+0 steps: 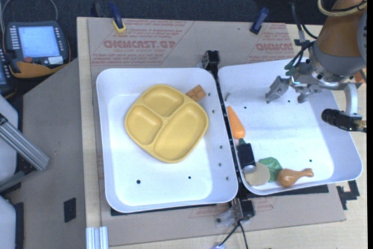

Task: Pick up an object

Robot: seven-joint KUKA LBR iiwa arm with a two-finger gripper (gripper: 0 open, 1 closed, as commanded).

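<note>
- The arm [341,20] enters from the right edge of the camera view and hangs over the upper part of the right bin [344,169].
- The end effector [289,90] sits above bare white bin floor near the back of that bin. Its two fingers are spread apart, one pointing left, one nearer the arm, with nothing between them.
- Candidate objects lie along the left wall and near corner of the right bin, well apart from the end effector.
- An orange carrot [235,122] lies just beside the divider between the bins.
- Below it, a black block [245,154] lies against the same wall.
- In the near corner, a beige disc [256,174] touches a green piece [271,164]; a brown drumstick-shaped toy [294,175] lies just to their right.
- The left bin [116,172] holds a yellow sectioned plate [166,122], set slightly toward the back.
- A small brown block [196,92] pokes out at the plate's upper right rim, touching it.
- Both bins rest on a brown board on the tabletop [87,114].
- A handheld screen unit [38,44] sits at the far left, off the board.
</note>
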